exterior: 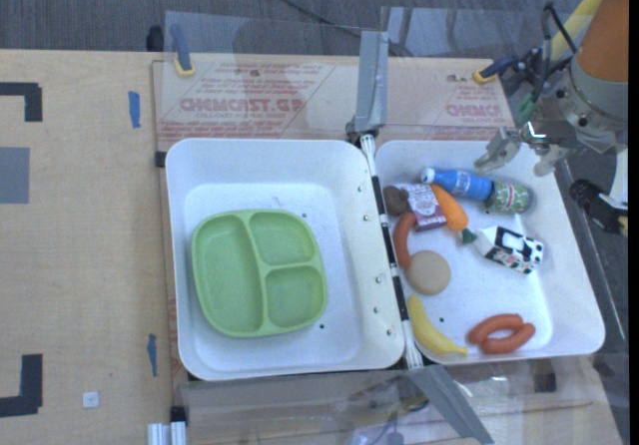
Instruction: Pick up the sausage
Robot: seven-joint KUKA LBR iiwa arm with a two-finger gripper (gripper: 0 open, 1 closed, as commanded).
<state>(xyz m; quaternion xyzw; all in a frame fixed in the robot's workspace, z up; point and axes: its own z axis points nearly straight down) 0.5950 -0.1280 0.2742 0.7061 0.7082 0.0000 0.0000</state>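
- Bins [190, 169] are seen side by side, the left one well to the left of the pincer, with a green divided plate [262, 271] lying in it.
- The right bin [574, 318] is spread below and just left of the pincer, and the loose items are gathered in it.
- The arm [607, 44] is brought in from the upper right, its orange band held above the wrist, the wrist tilted down over the bin's far right corner.
- The pincer [522, 149] is seen spread, its two fingers parted, and nothing is pinched between them.
- The sausage [502, 332] is found well below the pincer, lying flat near the bin's front edge, with a banana [431, 330] just left of it.
- A bottle [469, 183] and a carrot [451, 208] are seen closer, just below and left of the pincer.
- Nothing of the pick is judged done: the sausage is untouched, so the reach, descent, closing and lift are all left.
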